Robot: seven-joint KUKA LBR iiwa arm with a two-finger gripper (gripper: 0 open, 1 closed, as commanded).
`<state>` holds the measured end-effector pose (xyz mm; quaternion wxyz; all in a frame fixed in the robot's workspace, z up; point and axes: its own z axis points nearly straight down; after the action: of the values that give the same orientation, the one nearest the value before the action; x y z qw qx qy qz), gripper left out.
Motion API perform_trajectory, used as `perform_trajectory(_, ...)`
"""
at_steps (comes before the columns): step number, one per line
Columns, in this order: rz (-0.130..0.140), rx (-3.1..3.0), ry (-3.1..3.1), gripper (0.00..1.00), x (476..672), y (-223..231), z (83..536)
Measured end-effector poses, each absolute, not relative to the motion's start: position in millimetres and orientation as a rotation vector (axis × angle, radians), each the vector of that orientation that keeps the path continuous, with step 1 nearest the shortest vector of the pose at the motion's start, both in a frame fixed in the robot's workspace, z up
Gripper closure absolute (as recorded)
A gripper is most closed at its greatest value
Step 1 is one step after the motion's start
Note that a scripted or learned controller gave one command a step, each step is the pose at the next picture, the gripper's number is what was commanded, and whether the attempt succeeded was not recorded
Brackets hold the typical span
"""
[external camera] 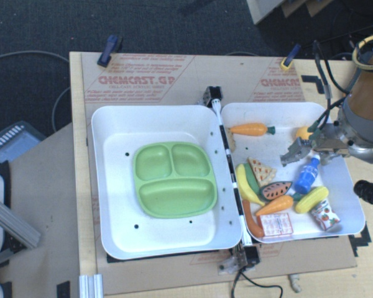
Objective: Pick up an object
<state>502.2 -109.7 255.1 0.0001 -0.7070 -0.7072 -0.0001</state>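
While I hang over the right bin (pixel 236 113), my jaws (pixel 296 152) sit low above its bare floor, between the carrot (pixel 248 129) near the far wall and the heap of toys at the near side. My fingers are spread apart, with nothing between them. The blue bottle (pixel 307 174) lies just beside them, its white cap pointing toward me, but I do not have hold of it. Below it lie a yellow corn cob (pixel 312 199) and a small strawberry carton (pixel 326 216). To their left are a banana (pixel 245 185), a pizza slice (pixel 261 168), a second carrot (pixel 275 205) and a flat pink-and-white packet (pixel 276 225). A small yellow piece (pixel 304 133) shows at my wrist, partly hidden. The left bin (pixel 112 179) holds a green divided plate (pixel 174 180), lying flat in its middle. Both bins rest on the cardboard-covered desk (pixel 87 104).
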Motion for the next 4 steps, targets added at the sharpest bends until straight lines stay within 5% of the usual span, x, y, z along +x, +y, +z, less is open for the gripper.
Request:
perform_trajectory(2, 0.002, -2.221, -2.219, 0.00, 554.3, -94, 119)
perform_trajectory(3, -0.001, -2.224, -2.221, 0.00, 536.1, -113, 85)
perform_trajectory(4, -0.003, -2.224, -2.223, 0.00, 497.8, -102, 85)
